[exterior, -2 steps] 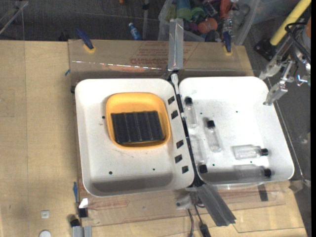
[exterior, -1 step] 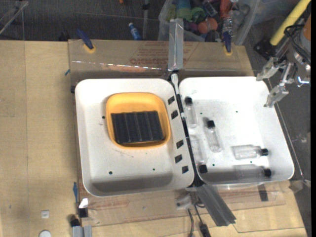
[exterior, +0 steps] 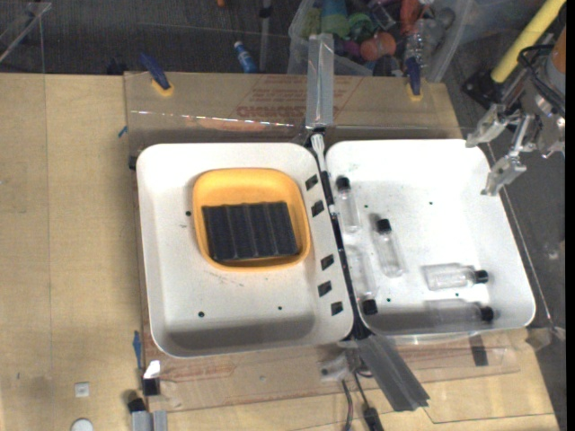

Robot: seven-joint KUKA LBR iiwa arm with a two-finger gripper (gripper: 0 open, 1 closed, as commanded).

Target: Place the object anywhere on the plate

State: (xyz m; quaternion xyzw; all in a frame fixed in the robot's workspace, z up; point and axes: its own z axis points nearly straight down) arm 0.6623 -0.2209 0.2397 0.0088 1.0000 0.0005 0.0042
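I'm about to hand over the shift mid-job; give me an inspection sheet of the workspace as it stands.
Surface: wooden bench with two white bins side by side, left bin and right bin.
Job's things: orange plate in the left bin, carrying a dark ribbed block; clear vials with black caps lie scattered in the right bin.
Clutter: small items on the bench's front left corner.
Grippers: gripper above the right bin's far right corner, nothing seen between it and the bin.
Cables: dark cables below the bins' front edge.
Surroundings: tub of colourful toys behind the bench.
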